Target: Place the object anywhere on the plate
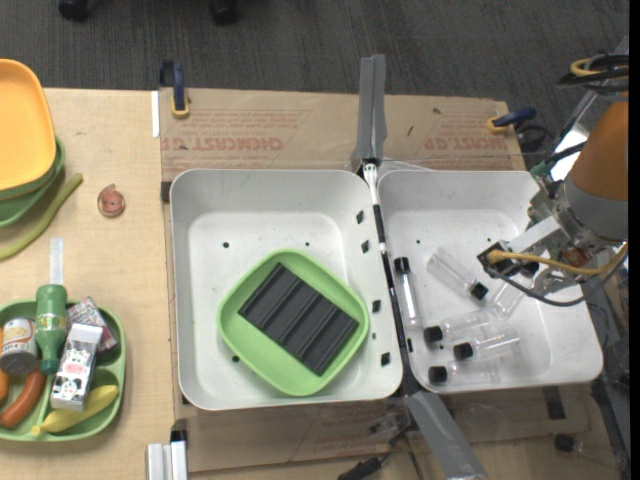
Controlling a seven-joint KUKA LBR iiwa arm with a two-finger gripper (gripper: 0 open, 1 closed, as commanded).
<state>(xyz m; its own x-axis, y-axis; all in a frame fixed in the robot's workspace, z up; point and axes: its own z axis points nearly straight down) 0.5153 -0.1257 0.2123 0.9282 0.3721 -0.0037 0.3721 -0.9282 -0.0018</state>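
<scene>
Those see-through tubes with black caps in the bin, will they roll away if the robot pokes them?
Probably. The clear tubes look round and lie on their sides in the right bin, so a nudge likely rolls them. They look smooth, perhaps slippery to pinch.

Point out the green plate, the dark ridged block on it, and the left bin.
green plate (240,333), camera view, bare left rim.
dark ridged block (300,316), camera view, middle of its top.
left bin (215,233), camera view, bare white floor.

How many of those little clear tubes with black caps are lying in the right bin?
5 that I can count: tube near the bin's middle, tube along the left wall, three tubes near the front. The arm may hide others.
</scene>
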